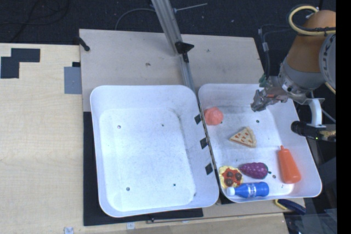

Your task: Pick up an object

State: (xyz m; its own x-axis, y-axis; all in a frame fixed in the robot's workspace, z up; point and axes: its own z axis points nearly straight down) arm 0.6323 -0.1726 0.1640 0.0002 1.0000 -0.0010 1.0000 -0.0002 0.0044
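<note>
Claw [262, 101]: fingers too small & dark to tell apart, so gap btwn them unreadable; nothing discernible at its tips. Arm [308, 57] behind claw runs off the pic's right edge, upper links cut off. Yellow thing [288, 205] well below claw, at counter's [131, 60] lower edge, mostly hidden under the right bin [310, 186] rim, can't ID it. Round yellow toy w/ red spots [231, 176], below-left of claw, too small to name. Blue bottle [251, 190] beside it: label unreadable.
</note>
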